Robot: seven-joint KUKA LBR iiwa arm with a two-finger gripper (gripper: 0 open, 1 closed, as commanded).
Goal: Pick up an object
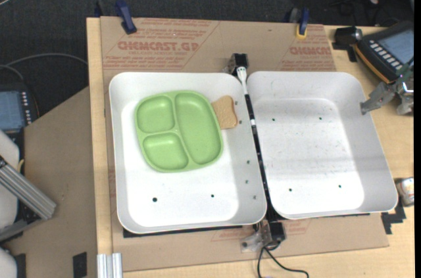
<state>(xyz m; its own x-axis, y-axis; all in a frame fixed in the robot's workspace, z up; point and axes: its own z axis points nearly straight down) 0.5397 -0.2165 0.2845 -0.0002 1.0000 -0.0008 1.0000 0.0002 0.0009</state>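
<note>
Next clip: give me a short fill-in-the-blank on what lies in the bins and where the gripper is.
1. The green plate lies in the ____ bin.
2. The plate has ____ compartments.
3. The brown slice touches the plate's ____ edge.
4. The gripper sits at the right bin's ____ rim.

Missing words: left; three; right; right

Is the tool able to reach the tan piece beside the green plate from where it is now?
Probably yes. The tool sits at the right bin's far edge, and nothing stands above the tan piece, which touches the green divided plate.
</note>
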